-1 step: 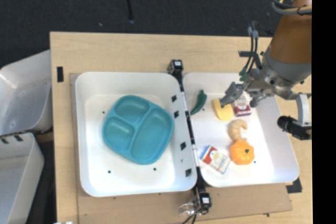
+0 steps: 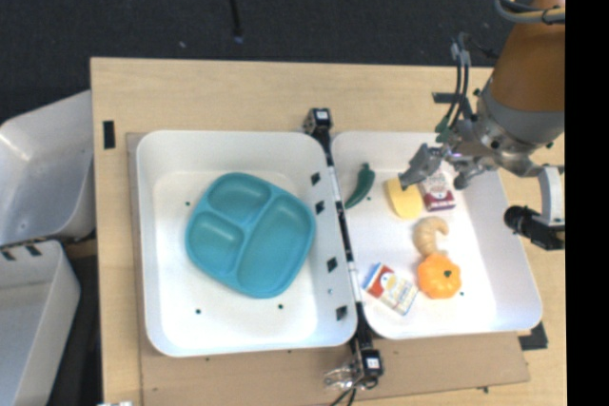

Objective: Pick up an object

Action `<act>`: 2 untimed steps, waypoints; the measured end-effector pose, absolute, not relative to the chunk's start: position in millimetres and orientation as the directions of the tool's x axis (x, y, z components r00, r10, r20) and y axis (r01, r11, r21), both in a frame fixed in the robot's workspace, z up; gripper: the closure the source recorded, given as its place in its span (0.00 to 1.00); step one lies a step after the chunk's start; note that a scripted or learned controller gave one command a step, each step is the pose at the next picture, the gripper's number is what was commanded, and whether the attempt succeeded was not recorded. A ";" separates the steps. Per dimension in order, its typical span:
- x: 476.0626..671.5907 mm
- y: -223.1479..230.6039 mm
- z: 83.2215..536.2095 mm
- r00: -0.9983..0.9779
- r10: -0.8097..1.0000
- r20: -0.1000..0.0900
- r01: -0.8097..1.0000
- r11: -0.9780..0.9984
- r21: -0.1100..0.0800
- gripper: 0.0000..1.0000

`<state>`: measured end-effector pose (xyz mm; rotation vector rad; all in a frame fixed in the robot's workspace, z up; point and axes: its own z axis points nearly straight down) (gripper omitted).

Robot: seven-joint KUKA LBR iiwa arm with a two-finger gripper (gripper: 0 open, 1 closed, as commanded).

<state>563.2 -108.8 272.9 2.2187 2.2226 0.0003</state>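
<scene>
No writing can be read anywhere. The small red-and-white printed carton (image 2: 391, 287) lying in the right white bin (image 2: 495, 299) carries coloured packaging graphics, but they are too small and blurred to make out any word or brand. The small dark red-and-white packet (image 2: 439, 196) near the top of the same bin shows a pale label patch, equally illegible. The black tags (image 2: 318, 120) clipped along the seam between the bins bear no legible marks.

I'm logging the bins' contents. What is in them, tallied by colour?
Blue: 1, plate
Green: 1, pepper
Yellow: 1, block
Tan: 1, croissant
Orange: 1, pumpkin
Red-white: 2, box, carton
Total: 7
</scene>
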 end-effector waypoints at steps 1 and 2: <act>558.9 -109.1 210.3 0.001 1.000 -0.001 1.000 -0.001 -0.005 0.00; 557.4 -105.5 147.5 0.002 1.000 0.000 1.000 -0.002 -0.005 0.00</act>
